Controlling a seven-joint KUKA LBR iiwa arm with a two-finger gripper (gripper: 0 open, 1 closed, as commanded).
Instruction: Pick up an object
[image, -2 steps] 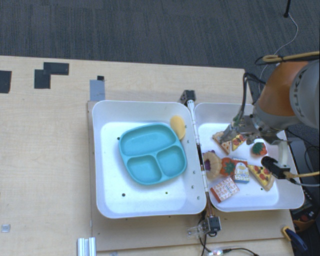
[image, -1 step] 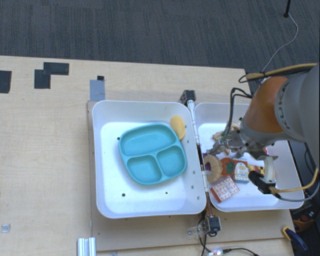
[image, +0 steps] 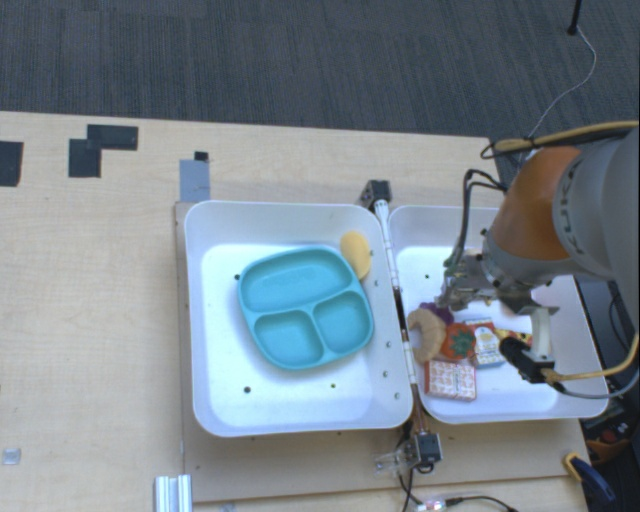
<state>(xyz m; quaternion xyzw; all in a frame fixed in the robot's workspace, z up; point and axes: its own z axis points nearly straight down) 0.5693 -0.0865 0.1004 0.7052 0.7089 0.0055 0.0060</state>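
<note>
— Tool (image: 470, 290) first: where is it?
— Low inside the right bin (image: 420, 262), just above the heap of small things, at the end of the grey arm (image: 590, 215) with the orange band. How far it is open I cannot tell, nor whether it has hold of anything; the wrist covers it.

— And the surface?
— A pale wood counter (image: 90, 330), with dark grey carpet (image: 280, 55) beyond its far edge and a few black patches (image: 100, 148) on the wood, well left of the right bin.

— What else lies about?
— The left bin (image: 200, 300) touches the right bin's side. It holds a blue divided plate (image: 303, 306) and a yellow lump (image: 356, 252) at the plate's upper right corner, close to the shared wall. Cables (image: 575, 375) run along the right bin's far side.

— The things to pick?
— Bunched in the right bin's lower left part: a tan soft lump (image: 428, 330), a red and green piece (image: 460, 342), a small white box (image: 487, 345), and a red patterned packet (image: 451, 379). The packet lies flat, nearly square, edges slightly skewed to the bin wall. The arm hangs over the heap's upper side.
</note>
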